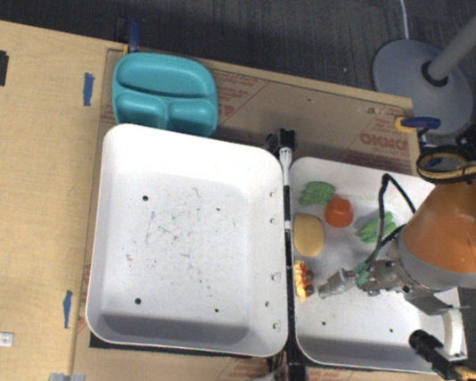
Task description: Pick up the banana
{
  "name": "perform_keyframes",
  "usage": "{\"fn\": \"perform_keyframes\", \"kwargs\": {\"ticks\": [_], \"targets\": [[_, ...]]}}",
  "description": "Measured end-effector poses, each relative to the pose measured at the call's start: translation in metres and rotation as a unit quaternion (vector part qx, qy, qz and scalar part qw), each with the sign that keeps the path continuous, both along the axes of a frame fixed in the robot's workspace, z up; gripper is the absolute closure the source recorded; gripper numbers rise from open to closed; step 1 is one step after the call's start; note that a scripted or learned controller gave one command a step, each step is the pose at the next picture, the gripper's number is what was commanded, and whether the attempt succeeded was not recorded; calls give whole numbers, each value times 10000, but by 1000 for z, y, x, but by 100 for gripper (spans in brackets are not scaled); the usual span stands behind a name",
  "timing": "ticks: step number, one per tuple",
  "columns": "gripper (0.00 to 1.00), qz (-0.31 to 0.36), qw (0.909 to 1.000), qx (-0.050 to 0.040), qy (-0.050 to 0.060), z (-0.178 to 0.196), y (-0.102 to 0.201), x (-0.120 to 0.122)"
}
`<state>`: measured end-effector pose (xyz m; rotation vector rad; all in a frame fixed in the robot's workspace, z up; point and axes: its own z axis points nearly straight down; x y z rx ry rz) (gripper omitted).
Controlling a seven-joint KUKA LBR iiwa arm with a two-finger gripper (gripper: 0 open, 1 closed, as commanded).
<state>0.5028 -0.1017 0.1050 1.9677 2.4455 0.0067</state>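
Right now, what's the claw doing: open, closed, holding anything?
Claw: low in the right bin, nothing seen in it; open or closed cannot be told.

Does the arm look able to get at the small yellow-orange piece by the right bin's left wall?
Probably yes: the end effector is right beside the yellow-orange piece, nothing between, though the wall crowds it.

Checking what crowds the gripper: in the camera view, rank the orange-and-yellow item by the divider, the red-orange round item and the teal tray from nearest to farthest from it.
From the gripper:
1. Orange-and-yellow item, just left, beside the divider.
2. Red-orange round item, farther up the right bin.
3. Teal tray, outside the bins, upper left.
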Motion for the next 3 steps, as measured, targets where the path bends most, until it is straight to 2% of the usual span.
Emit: {"fn": "perform_keyframes", "kwargs": {"ticks": [1, 2, 3], "targets": [[100, -2, 10000, -3, -13, 10, 0, 1], [100, -1384, 9904, -3, 22, 79, 79, -3], [100, -1378, 9905, -5, 12, 89, 79, -2]]}}
